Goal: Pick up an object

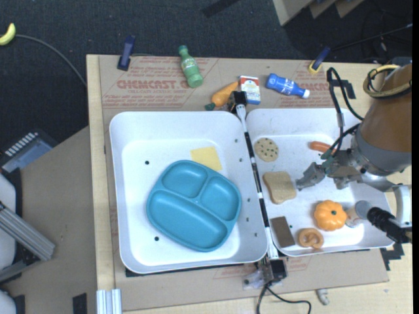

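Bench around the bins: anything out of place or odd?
Yes. Several items lie outside the bins on the board behind them: a green bottle on its side, a blue bottle on its side, a small carton and an orange piece by the divider. In the left bin, a yellow slice is partly tucked under the blue tray.

Right bin (288,120) centre bare; bread (280,186), cookie (266,149) crowd left; pumpkin (329,215), pretzel (310,238) block front.

Green bottle (190,67) and blue bottle (287,86) lie behind the bins.
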You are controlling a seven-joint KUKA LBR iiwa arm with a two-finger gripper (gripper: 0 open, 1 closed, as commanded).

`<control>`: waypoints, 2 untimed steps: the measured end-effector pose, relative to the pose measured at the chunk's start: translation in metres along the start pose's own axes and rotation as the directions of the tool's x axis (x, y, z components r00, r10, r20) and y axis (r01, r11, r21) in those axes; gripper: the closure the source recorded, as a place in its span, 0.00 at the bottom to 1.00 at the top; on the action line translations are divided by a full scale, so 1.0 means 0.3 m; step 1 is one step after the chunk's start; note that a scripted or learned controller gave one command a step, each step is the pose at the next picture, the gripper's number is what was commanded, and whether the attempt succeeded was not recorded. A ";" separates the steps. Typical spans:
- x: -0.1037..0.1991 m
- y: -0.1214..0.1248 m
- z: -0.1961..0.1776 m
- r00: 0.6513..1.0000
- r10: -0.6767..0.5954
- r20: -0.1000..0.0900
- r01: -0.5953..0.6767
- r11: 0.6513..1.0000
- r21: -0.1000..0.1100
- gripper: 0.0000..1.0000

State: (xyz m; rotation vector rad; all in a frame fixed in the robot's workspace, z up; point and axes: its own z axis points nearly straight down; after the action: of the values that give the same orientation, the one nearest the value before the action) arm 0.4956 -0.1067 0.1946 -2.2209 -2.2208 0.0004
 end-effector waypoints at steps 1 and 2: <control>-0.156 -0.016 0.227 1.000 0.001 0.000 -0.001 1.000 0.002 0.00; -0.112 -0.057 0.368 1.000 0.000 -0.001 0.000 1.000 0.001 0.00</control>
State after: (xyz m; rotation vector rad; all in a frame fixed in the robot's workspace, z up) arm 0.4786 -0.1403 0.0841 -2.2204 -2.2196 0.0009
